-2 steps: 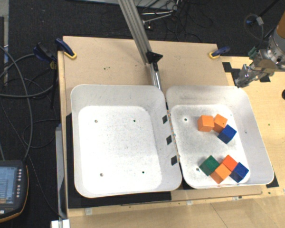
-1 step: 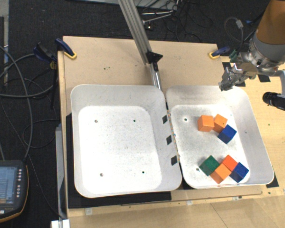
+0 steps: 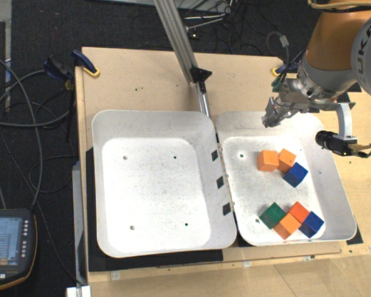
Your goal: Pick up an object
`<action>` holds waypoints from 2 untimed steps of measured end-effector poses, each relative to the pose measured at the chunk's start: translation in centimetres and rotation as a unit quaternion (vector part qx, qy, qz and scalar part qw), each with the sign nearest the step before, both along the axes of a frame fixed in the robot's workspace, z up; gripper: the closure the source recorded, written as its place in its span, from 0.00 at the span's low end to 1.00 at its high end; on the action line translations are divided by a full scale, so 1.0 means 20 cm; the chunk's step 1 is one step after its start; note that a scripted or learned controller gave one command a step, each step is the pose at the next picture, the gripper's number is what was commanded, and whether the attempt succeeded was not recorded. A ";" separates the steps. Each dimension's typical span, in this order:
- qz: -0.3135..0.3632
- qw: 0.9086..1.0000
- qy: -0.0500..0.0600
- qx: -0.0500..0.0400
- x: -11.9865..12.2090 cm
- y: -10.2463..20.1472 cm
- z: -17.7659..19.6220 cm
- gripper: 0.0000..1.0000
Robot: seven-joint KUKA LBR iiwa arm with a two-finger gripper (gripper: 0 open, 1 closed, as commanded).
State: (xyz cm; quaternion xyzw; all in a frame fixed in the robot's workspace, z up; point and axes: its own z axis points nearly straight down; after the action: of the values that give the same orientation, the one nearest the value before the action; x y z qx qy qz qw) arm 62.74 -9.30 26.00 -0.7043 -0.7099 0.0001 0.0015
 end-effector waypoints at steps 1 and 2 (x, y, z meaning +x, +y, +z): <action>0.000 1.000 0.000 0.000 -0.04 0.30 -0.07 1.00; 0.001 1.000 -0.001 0.000 -0.09 0.59 -0.04 1.00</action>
State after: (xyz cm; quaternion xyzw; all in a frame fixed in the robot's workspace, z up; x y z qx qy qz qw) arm 61.00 2.46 25.12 -0.7038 -0.7104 -0.0002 0.0009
